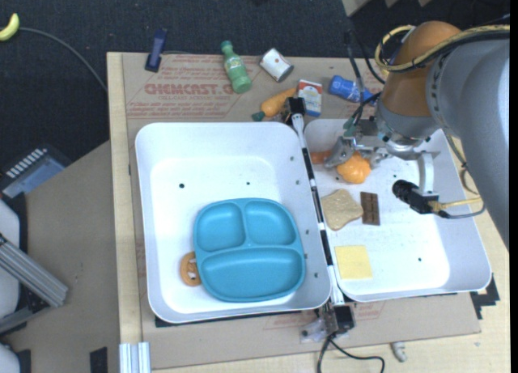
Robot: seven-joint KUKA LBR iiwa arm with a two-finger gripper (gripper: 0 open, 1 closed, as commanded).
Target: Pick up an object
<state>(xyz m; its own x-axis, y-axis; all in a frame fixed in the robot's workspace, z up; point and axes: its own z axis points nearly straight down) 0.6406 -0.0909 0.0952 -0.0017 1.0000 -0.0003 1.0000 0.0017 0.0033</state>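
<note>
The claw (350, 155) was lowered beside the orange fruit (354, 171); its grip state could not be told. The fruit was judged light, smooth and rounded, best taken across its middle

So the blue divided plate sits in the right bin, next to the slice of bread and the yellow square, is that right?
Not quite. The camera view shows the blue divided plate in the left bin, not the right one. The slice of bread and the yellow square do lie in the right bin.
</note>
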